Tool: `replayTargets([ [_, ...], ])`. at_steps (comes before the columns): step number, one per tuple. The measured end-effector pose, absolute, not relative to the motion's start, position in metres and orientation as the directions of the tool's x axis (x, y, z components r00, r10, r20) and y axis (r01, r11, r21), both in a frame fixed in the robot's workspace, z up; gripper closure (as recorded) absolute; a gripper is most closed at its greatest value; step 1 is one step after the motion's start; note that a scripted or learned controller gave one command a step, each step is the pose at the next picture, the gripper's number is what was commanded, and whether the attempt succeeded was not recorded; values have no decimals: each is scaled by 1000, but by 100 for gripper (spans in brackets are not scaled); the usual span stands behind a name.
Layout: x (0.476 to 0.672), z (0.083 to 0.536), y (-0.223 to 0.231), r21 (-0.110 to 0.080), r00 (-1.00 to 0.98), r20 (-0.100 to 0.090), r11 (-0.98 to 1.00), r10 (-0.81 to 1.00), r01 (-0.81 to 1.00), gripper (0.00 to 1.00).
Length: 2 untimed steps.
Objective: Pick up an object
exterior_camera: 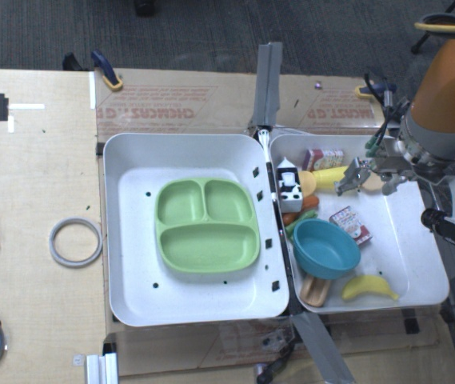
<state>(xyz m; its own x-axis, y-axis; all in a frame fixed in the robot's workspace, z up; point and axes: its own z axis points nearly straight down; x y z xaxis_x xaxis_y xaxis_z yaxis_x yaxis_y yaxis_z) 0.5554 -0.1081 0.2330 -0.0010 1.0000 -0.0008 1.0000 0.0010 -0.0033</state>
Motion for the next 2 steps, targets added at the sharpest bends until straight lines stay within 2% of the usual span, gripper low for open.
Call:
replayTargets([
  [1,598,117,-105,-2,-178,0,178,984,984,0],
  [2,637,91,-115,-23,-162,0,162,987,987,0],
])
